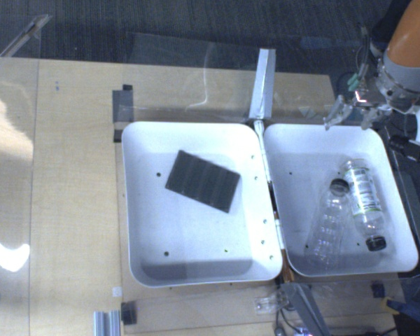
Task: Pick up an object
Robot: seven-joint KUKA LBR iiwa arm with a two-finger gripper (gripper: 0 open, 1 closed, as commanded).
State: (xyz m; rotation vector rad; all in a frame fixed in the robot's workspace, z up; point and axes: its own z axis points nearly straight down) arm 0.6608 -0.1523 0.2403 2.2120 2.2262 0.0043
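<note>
Jaws apart, nothing btwn, above right bin's far rim.

The label on the clear bottle is too small to read; no other text shows

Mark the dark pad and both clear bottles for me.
dark ribbed pad (202, 180), camera view, centre of its top.
labelled bottle (365, 194), camera view, on its label.
bare clear bottle (327, 228), camera view, mid-body.
</note>
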